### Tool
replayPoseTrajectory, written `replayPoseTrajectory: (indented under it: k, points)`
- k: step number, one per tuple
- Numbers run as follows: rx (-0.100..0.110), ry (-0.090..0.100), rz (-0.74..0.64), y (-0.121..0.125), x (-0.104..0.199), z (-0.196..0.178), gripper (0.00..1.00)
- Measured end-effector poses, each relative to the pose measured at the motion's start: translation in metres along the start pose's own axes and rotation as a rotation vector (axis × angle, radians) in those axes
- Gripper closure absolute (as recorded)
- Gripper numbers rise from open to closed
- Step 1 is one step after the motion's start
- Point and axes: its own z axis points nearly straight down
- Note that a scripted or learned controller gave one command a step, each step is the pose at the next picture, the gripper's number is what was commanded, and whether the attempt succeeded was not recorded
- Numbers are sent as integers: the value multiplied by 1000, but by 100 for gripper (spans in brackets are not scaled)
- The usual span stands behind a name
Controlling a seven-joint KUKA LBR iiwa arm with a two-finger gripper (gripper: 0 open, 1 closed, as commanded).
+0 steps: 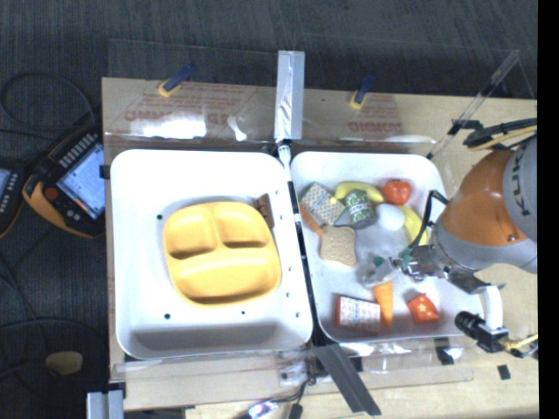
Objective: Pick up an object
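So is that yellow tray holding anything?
Empty. The yellow tray in the left bin shows bare compartments.

Even, diffuse overhead light fills the scene; the two white bins [122,260] are nearly overexposed, with soft shadow along the left bin's front wall. Glare streaks the clear plastic sheet [175,116] at the bench's far edge. Focus is soft overall, and small items appear slightly blurred.

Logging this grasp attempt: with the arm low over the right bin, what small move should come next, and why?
Probably a short descent. The tool sits in the right bin just above the orange carrot-like piece, beside the cracker. I cannot see anything gripped, so lowering onto the carrot piece seems the sensible step.
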Motion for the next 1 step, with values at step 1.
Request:
replayPoseTrajectory:
  k: [1]
  points:
    - [-1,2,-3,2,0,-9,100]
